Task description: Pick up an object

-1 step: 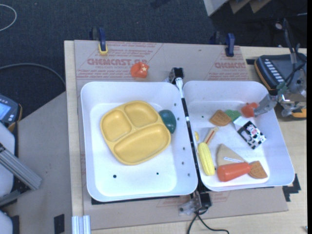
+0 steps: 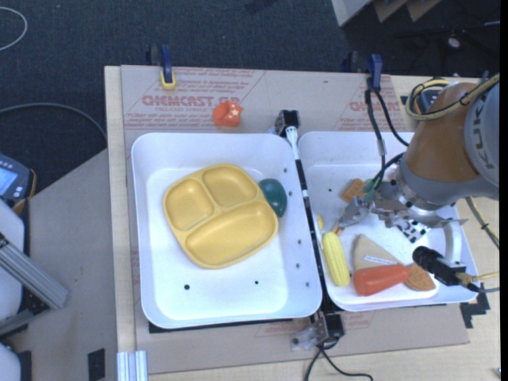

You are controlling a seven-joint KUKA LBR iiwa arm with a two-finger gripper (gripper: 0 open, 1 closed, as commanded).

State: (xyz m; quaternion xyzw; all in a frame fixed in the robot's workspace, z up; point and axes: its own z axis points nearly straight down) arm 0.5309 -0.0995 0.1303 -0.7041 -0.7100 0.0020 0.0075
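Yellow plastic catches the eye first: a divided plate (image 2: pixel 220 223) with three compartments lies in the left bin (image 2: pixel 151 236), a little tilted against the bin's sides. A dark green round object (image 2: pixel 273 196) touches the plate's right edge, close to the wall between the two bins.

In the right bin (image 2: pixel 333 153) the toy foods lie along the near side. A yellow corn cob (image 2: pixel 335 258) lies just beside the left wall, with its length running from far to near. To its right is a pale wedge that looks like a slice of cheese or bread (image 2: pixel 370 252), and near of this wedge lies an orange carrot (image 2: pixel 382 279), touching a brown cookie-like piece (image 2: pixel 421 279) at its right end. A small orange-brown object (image 2: pixel 352 189) sits farther away in the same bin.

The arm (image 2: pixel 444 153) comes in from the right and is over the right bin. The gripper (image 2: pixel 355 215) points to the left, just beyond the far tip of the wedge and near the small orange-brown object. Its fingers look spread apart, and nothing is visible between them.

Outside the bins, a small orange object (image 2: pixel 227 114) stands on the board (image 2: pixel 127 133) beyond the left bin.
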